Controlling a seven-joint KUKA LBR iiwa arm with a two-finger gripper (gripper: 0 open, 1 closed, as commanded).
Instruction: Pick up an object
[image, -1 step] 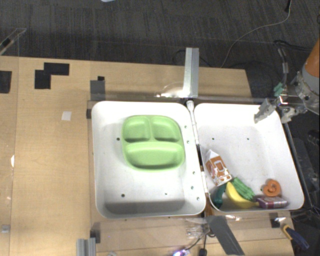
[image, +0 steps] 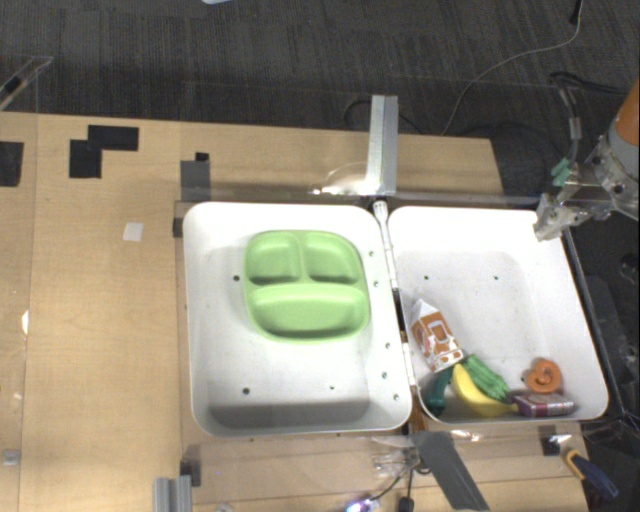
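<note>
camera view, left bin (image: 205, 330) holds green plate (image: 304, 283), right bin (image: 500, 262) toys, tool (image: 553, 215) grip unclear

A single fixed camera is looking down on the bench (image: 90, 300) from above at a slant, facing toward the dark floor at the frame's top. It is sitting far enough back to be taking in both white bins whole, the left bin (image: 215, 390) and the right bin (image: 500, 250) lying side by side, while the arm (image: 610, 170) is entering at the right edge.
</note>
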